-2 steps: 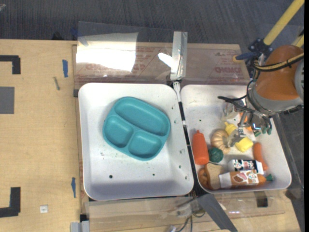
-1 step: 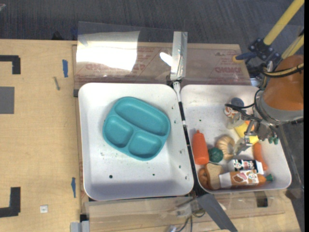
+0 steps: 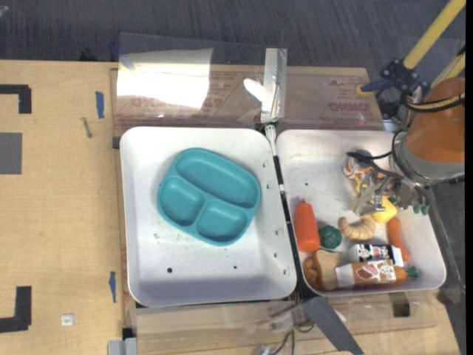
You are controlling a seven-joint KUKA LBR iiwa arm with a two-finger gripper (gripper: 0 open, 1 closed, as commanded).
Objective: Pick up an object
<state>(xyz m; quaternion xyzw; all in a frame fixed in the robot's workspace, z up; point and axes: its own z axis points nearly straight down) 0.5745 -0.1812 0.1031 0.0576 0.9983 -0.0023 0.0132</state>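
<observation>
Two bins, and the claw low over the food toys

Two shallow white bins sit side by side on the surface. The left bin (image 3: 148,272) carries a teal divided plate (image 3: 209,194) with three compartments, lying a little turned near the middle of the bin. The right bin (image 3: 310,150) carries a group of small things, collected toward its near and right part.

Among them I see an orange-red bottle (image 3: 307,226) standing close to the left wall, a dark green round piece (image 3: 330,236) just beside it, a croissant (image 3: 361,228) in the middle, a yellow piece (image 3: 384,213) touching the croissant on its right, a thin orange carrot-like piece (image 3: 395,232), and a sauce bottle with a label (image 3: 372,274) lying flat along the near wall. A brown bread-like piece (image 3: 321,266) lies at the near left corner of this group.

The arm (image 3: 437,135) enters from the right, with its orange band above the wrist. The claw (image 3: 375,197) is low in the right bin, just above the yellow piece and the croissant. Whether it is wide or narrow I cannot tell, because the fingers are mixed with the things under them. Nothing is visibly held between them.
</observation>
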